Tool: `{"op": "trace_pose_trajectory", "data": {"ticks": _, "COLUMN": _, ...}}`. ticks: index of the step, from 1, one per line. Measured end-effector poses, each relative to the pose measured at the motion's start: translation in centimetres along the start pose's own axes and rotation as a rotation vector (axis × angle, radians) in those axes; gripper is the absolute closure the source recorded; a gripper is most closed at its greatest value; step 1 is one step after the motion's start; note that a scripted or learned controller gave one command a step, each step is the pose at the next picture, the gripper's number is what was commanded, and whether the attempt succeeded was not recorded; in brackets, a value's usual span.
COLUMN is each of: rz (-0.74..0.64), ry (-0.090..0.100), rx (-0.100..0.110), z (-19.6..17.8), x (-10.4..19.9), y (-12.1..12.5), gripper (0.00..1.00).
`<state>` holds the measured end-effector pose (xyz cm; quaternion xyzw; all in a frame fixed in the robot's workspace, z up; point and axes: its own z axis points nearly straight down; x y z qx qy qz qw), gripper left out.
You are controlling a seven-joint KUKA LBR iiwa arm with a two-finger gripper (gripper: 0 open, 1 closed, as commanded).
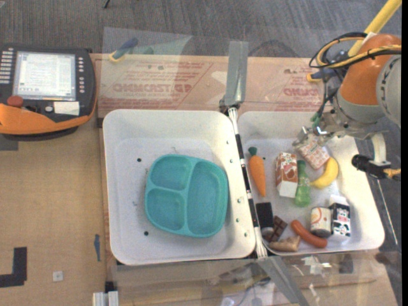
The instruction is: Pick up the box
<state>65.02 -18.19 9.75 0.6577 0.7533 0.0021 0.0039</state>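
Note:
A small box (313, 154) with a red and white pattern hangs tilted in the right bin (373, 234), near its back. It overlaps the banana (326, 174) and the red and white carton (287, 173). My gripper (315, 139) reaches in from the right under the orange wrist band, and its metal fingers (305, 132) are shut on the top of that small box. The box's upper edge is hidden by the fingers.
The right bin also holds a carrot (257, 174), a green bottle (302, 188), a black and white carton (341, 220), a small can (319, 220), a sausage (308, 233) and a black block (264, 213). A teal divided plate (187, 196) lies in the left bin (121, 171). An orange pendant (44, 91) sits at far left.

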Motion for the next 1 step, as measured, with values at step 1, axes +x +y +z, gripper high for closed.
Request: {"op": "trace_pose_trajectory", "data": {"ticks": 1, "rz": 0.070, "ry": 0.001, "rx": 0.006, "z": -12.35, "x": 2.33, "y": -1.64, "gripper": 1.00}}
